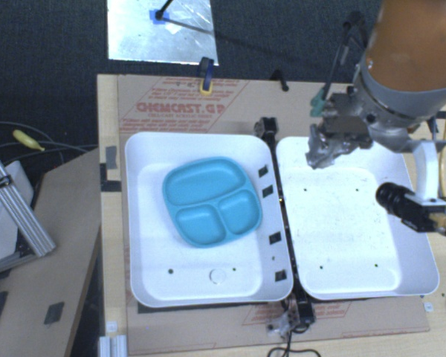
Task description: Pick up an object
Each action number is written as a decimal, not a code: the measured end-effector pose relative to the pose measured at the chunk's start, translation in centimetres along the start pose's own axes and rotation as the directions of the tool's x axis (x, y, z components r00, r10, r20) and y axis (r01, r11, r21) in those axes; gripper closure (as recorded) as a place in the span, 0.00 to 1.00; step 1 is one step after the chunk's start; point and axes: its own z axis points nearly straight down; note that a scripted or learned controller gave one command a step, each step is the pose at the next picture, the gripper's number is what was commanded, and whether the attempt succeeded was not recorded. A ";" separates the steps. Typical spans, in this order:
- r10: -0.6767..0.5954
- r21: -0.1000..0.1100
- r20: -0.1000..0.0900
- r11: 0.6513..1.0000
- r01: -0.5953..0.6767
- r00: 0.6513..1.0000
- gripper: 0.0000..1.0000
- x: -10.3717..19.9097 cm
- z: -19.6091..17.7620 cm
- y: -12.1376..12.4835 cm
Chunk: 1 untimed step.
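A light blue plate [212,201] with three compartments lies flat in the left bin [145,222], a little behind its middle. My gripper [325,153] hangs over the far left corner of the right bin [349,274], low above its floor. It is well to the right of the plate, across the divide between the bins. I see nothing held in it. The grey and orange arm [412,43] rises behind it at the upper right.
A black cylinder [403,203] on a white bracket juts over the right bin's right side. Black clips [275,236] line the seam between the bins. A faint round mark [218,276] sits near the left bin's front. Cardboard [178,103] lies under both bins.
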 end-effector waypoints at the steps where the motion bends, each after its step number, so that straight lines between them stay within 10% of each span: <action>1: -0.016 -0.005 -0.005 1.000 0.016 1.000 1.00 6.8 -1.0 -0.1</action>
